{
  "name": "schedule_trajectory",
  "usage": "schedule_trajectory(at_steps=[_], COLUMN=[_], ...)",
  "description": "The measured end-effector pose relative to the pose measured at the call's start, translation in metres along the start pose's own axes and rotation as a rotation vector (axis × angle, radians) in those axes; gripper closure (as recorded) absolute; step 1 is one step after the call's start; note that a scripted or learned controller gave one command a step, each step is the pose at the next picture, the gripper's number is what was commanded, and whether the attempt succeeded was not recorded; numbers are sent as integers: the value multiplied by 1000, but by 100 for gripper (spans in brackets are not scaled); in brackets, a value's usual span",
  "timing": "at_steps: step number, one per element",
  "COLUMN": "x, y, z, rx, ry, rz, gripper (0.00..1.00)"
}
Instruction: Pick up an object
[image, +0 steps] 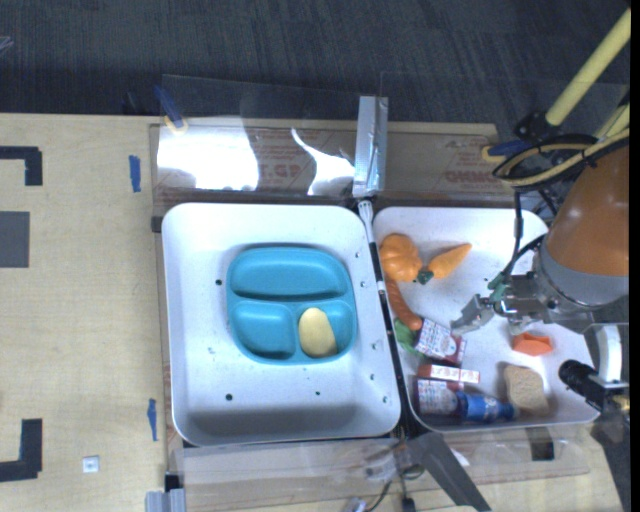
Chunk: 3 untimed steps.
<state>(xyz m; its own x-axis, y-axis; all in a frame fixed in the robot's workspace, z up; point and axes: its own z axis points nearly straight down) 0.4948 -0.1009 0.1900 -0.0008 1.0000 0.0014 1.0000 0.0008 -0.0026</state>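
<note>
Gripper (478, 312) hangs over right bin (480, 225), fingers apparently spread, nothing between them; small packet (438, 340) lies just below-left of it; orange pumpkin (400, 258) and carrot (447, 260) near bin's top-left; yellow lemon (317, 331) sits in blue tray (285, 275), left bin (190, 300).

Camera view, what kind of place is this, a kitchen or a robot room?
Most likely a robot test lab, not a kitchen. A grey and orange robot arm reaches over two white bins. The food looks like toys: a small pumpkin, a carrot, and a yellow lemon on a blue divided tray.
</note>
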Motion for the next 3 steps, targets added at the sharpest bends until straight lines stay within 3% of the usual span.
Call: schedule_trajectory(at_steps=[1, 2, 3], x=[-31, -25, 5], y=[-5, 61, 144], z=[89, 96, 101], rx=[-19, -23, -9], ry=[-6, -5, -2], rz=[-46, 41, -5], gripper=[0, 0, 0])
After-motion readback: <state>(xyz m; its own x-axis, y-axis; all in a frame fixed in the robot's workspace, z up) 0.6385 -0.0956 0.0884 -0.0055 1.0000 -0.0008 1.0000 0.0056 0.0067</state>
